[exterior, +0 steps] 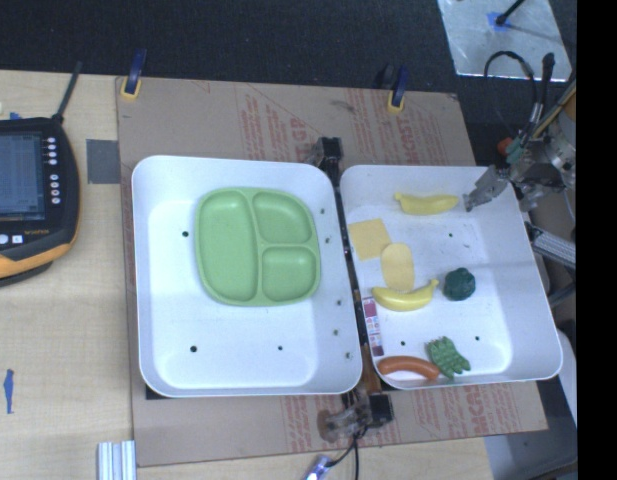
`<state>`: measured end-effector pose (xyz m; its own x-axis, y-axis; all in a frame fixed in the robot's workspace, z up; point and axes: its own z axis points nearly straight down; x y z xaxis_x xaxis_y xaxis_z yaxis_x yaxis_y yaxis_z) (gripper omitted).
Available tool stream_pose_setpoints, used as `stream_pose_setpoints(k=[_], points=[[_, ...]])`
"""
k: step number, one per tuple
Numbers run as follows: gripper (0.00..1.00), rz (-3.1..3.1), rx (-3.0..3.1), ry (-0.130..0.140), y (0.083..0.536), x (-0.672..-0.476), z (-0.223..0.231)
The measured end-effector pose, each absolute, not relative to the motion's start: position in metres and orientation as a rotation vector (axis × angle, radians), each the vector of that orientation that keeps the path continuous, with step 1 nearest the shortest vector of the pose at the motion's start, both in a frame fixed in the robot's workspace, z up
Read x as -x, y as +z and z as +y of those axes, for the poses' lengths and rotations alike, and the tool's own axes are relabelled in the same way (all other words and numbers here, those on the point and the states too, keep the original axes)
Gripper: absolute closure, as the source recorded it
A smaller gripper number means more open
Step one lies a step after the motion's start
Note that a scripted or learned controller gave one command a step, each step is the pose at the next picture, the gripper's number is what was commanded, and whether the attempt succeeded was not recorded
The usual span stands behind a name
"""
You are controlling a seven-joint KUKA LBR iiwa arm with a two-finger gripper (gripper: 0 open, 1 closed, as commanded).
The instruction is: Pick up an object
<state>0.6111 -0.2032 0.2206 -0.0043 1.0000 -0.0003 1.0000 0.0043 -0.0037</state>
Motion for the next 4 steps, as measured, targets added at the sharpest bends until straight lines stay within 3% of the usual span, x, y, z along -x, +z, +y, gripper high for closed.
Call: stream_pose_setpoints(k=[1, 2, 3, 4], points=[[0.00, -2.222, 2.214, 0.007, 0.143, -0.544, -0.166], [0.00, -2.224, 2.213, 0.007, 0.095, -0.547, -0.206], [1.00, -2.227, 2.210, 0.008, 0.106, -0.547, -0.207], [1.00, -2.225, 2.216, 0.000, 0.196, -0.580, -0.153]])
